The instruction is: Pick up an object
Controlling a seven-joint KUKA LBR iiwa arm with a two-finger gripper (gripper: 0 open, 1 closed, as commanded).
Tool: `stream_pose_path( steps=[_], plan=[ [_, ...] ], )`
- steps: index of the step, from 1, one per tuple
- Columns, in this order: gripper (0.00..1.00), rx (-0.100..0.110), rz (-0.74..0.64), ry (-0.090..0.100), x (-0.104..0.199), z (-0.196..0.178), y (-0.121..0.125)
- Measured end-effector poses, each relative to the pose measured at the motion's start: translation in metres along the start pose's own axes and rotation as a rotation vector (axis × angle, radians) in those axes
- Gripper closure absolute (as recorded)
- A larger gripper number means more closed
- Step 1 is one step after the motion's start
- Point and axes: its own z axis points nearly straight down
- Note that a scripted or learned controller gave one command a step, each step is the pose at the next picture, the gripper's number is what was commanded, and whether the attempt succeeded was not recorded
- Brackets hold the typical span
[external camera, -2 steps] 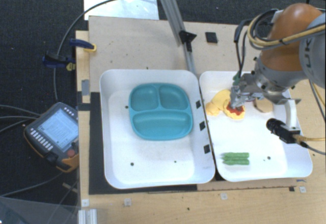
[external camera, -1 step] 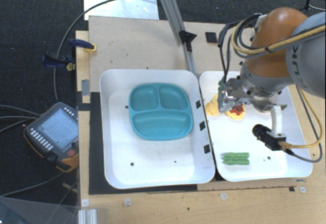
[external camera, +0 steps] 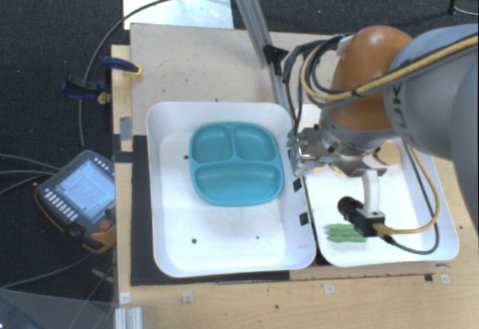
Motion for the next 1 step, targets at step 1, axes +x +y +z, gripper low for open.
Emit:
stream_pose_path(
  steps=[1],
  plan=[
    [1.0,-0.002,-0.001,0.0,0.0498,-0.006,-0.0045]
  ],
)
